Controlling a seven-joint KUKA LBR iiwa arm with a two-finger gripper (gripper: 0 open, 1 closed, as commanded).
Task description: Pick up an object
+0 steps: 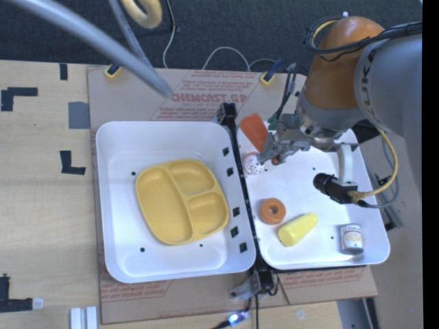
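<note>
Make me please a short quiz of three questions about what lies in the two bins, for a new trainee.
1. True or false: the yellow divided plate lies in the left bin.
2. Which thing lies closest to the orange ring? A) the small can B) the yellow lemon-shaped thing C) the orange block
3. Fill in: the gripper hangs over the ___ bin.
Key: 1 true; 2 B; 3 right.
</note>
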